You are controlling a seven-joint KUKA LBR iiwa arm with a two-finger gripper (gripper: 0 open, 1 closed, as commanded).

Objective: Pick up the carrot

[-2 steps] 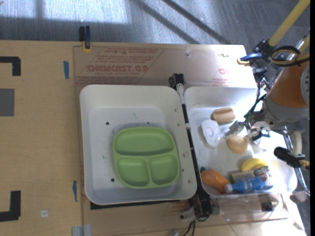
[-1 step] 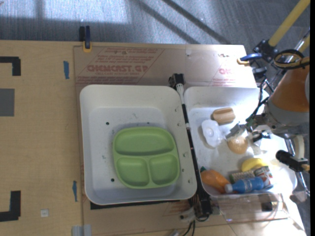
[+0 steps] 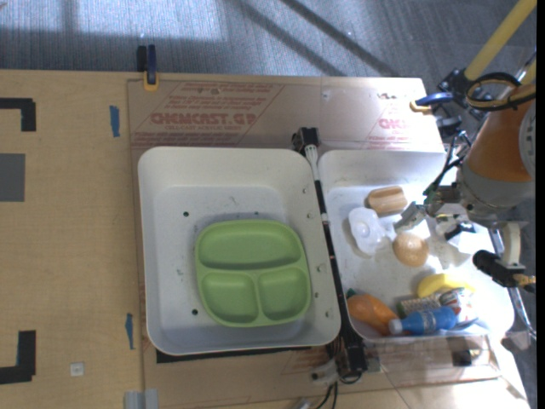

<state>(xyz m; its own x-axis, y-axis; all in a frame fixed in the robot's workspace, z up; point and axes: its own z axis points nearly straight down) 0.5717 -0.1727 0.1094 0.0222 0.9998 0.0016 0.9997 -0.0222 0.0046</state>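
One carrot below tool

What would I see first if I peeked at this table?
The big green plate with three sections, lying alone in the left white bin. Next, the pile of toy food in the right bin: an orange carrot near its front left corner, a yellow banana and a blue bottle beside it. The robot arm with its orange band leans in from the right.
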